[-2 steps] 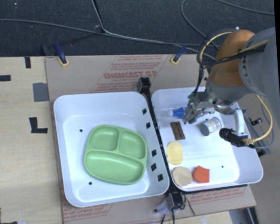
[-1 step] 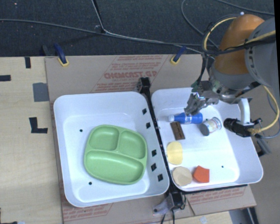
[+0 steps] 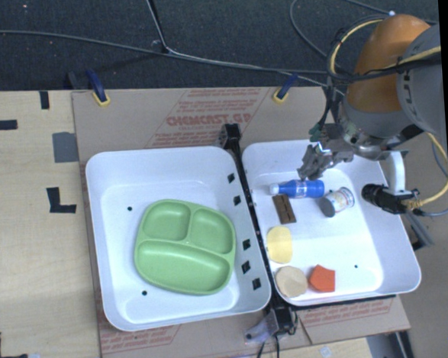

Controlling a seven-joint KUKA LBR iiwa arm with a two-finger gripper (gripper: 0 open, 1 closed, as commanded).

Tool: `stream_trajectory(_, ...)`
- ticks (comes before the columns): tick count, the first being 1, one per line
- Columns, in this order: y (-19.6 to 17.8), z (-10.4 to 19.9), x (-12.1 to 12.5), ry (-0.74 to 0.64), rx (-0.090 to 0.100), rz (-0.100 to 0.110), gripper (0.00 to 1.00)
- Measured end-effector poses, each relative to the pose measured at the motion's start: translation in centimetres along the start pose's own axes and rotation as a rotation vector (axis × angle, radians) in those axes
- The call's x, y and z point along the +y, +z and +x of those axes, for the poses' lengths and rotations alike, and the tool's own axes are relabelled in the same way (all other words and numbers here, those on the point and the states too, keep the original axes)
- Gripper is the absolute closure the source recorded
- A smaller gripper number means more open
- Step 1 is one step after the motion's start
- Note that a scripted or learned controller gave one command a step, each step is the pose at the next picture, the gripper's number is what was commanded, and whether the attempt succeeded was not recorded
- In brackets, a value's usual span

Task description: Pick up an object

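You had the gripper point(image 3: 315, 163) low in the right bin point(image 3: 381, 236), at twelve o'clock of the blue bottle point(image 3: 301, 188) and just above it; I could not tell its state. The bottle lay on its side, brown block point(image 3: 284, 208) at seven o'clock

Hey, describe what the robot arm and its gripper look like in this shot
The arm is grey with a rounded orange band above the wrist. Thin yellowish and dark cables loop around it. The gripper is a small grey metal piece, with a white bracket and black cylinder mounted beside it.
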State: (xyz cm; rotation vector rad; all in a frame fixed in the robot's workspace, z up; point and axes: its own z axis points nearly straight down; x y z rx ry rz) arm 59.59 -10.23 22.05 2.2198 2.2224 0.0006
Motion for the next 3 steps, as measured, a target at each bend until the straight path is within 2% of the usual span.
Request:
stream_trajectory(1,-0.3,4.3,-0.4,-0.004,0.001,0.001,1.00)
stream_trajectory(3,-1.3,16.4,-2.1,-0.007,0.002,0.002,1.00)
